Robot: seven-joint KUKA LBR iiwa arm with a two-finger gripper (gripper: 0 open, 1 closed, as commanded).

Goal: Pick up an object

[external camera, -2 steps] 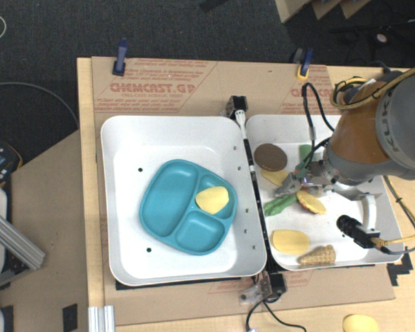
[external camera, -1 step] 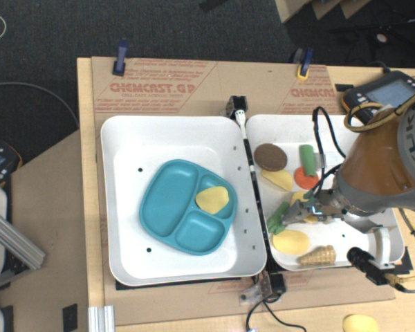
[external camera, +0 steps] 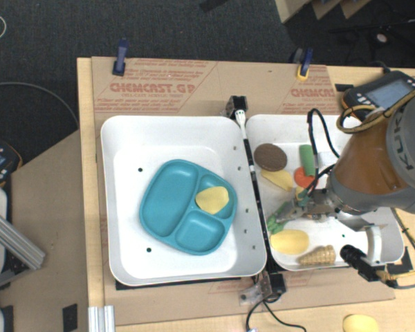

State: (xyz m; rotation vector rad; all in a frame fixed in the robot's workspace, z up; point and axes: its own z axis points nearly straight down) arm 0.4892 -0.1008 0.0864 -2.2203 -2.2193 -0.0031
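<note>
My gripper [external camera: 306, 205] is low inside the right bin [external camera: 394, 235], reaching in from the right under the grey and orange arm [external camera: 373, 164]. Just left of its tip lies a green pod-shaped toy [external camera: 279, 217], touching it or very close. An orange-red piece [external camera: 302, 178] and a green stick [external camera: 306, 157] lie just behind the gripper. In front of it are a yellow lemon-like piece [external camera: 289, 241] and a waffle cone [external camera: 317, 256]. A brown disc [external camera: 270, 157] and a yellow wedge [external camera: 277, 179] sit further back left.
The left bin [external camera: 124, 254] holds a teal divided plate [external camera: 173, 206] with a pale yellow piece [external camera: 212, 199] in its right compartment. The bins meet at a black-clipped rim [external camera: 252, 185]. A black cable [external camera: 311, 133] loops over the right bin's back. Another yellow object [external camera: 360, 322] lies off the bench.
</note>
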